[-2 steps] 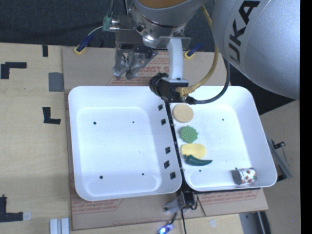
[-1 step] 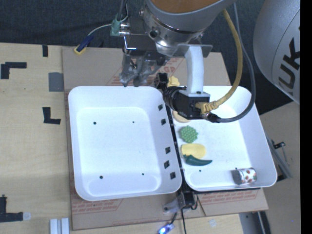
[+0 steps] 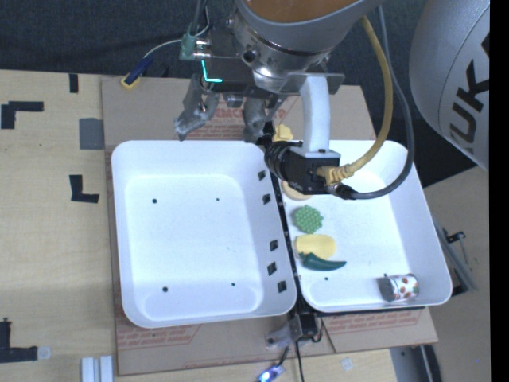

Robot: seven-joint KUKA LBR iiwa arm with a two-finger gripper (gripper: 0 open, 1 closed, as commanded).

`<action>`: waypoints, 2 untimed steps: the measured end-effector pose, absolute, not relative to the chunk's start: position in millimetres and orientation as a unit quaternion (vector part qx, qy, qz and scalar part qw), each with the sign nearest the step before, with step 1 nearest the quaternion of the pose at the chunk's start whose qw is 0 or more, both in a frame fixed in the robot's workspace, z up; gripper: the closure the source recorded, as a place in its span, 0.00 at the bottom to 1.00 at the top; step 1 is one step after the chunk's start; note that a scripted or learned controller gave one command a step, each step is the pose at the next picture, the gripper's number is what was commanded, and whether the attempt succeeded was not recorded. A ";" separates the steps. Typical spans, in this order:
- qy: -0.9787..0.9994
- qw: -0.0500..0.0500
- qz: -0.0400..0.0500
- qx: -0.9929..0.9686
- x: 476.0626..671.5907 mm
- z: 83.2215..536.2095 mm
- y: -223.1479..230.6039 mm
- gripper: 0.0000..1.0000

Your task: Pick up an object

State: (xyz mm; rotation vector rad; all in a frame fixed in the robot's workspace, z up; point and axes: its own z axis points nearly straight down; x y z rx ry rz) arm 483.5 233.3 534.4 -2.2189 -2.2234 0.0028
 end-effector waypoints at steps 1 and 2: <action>-0.709 0.000 0.001 -0.706 483.5 544.6 234.1 1.00; -0.708 0.000 0.002 -0.706 483.5 544.0 234.0 0.00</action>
